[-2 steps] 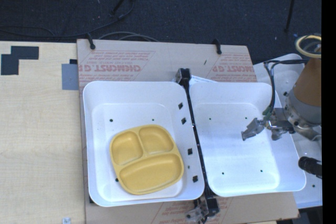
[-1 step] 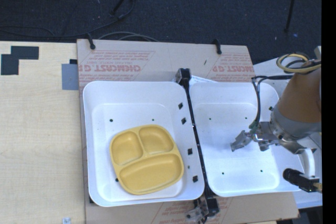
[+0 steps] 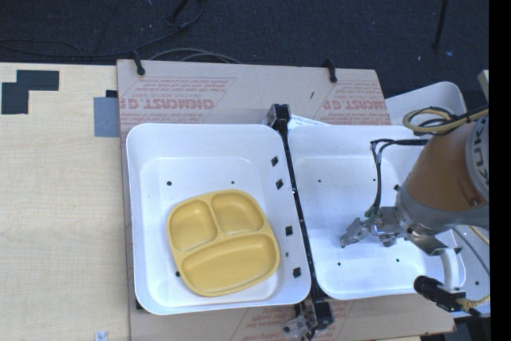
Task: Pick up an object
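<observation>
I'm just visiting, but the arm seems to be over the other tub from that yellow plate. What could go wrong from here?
Two things, probably. The gripper sits low in the right bin, while the yellow divided tray lies in the left bin, so a grab here likely closes on nothing. To reach the tray the arm must cross the black divider between the bins, and it might knock against it.

grey kuka arm [image 3: 471, 196] with a broad orange band over a rounded grey wrist section. small metallic silver two-finger tool [image 3: 357, 233], fingers thin and shiny. black cable [image 3: 382, 164] loops along the arm from the wrist area, yellow cable coil [image 3: 427, 118] sits above the band. black cylindrical fitting [image 3: 437, 293] below the wrist. partial dark lettering on upper arm edge.
</observation>
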Controlling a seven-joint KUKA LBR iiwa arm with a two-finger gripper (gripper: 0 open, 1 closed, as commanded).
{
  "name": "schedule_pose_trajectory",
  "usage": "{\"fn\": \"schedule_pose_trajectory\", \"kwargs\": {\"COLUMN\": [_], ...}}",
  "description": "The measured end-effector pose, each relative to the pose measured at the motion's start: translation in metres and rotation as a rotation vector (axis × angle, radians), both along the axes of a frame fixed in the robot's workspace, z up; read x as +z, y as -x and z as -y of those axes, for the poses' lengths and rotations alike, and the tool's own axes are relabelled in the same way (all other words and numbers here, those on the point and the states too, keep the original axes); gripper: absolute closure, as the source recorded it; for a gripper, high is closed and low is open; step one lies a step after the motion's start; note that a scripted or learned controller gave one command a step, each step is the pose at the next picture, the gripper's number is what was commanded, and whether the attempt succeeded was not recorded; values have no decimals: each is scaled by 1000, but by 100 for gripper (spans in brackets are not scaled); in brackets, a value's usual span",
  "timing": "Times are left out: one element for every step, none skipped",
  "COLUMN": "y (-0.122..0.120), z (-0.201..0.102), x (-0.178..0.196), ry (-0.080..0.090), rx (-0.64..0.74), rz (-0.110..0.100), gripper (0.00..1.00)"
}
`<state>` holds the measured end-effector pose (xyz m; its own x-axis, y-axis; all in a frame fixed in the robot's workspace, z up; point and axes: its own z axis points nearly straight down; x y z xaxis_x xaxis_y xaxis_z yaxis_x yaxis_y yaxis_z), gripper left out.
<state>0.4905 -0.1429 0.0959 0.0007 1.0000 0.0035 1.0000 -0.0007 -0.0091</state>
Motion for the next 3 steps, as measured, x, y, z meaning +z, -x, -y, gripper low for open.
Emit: {"fn": "schedule_pose_trajectory", "kwargs": {"y": [0,0,7], "z": [-1,0,8], "x": [-8,2,54], "ry": [2,1,4], "rx": [0,-5,-4], "rz": [5,6,10], "gripper": [0,100,100]}}
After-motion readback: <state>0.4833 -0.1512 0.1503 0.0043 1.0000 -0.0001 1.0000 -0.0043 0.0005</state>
